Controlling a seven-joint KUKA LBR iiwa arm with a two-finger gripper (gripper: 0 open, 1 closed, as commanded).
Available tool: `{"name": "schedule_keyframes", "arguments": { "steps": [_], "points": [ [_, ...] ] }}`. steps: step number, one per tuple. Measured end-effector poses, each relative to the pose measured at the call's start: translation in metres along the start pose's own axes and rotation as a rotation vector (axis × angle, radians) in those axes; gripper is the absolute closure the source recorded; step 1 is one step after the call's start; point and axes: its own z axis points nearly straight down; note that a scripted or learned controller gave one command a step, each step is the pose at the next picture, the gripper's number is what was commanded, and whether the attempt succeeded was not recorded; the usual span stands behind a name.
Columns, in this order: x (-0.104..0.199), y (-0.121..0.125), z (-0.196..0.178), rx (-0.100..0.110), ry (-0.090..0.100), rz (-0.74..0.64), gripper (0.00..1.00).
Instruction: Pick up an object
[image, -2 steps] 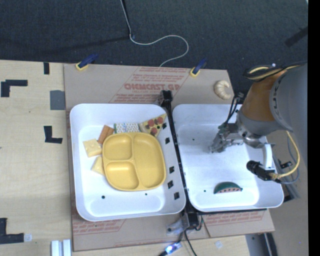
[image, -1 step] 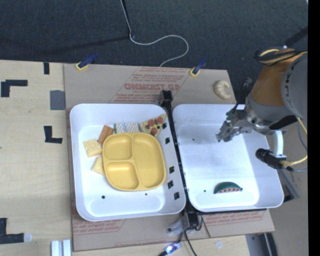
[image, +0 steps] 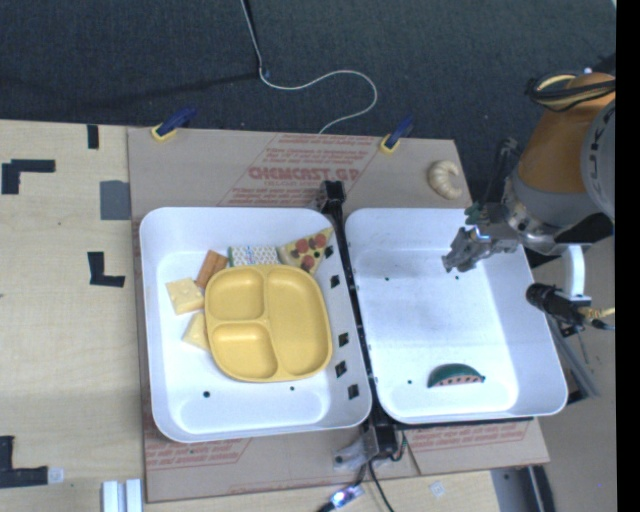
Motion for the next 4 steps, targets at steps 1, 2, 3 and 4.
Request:
{"name": "schedule_keyframes", "arguments": {
  "steps": [1,2,3,4],
  "points": [
    [0.001,0.001,-0.026,0.001,0.000,0.000,1.00],
    [0.049,0.006,-0.030,0.003,0.002,-0.005,1.00],
    [0.102,0.002,-0.037,0.005,0.002,-0.005,1.00],
    [0.150,-0.007,-0.035,0.006,0.001,-0.004,1.00]
  ]
}}
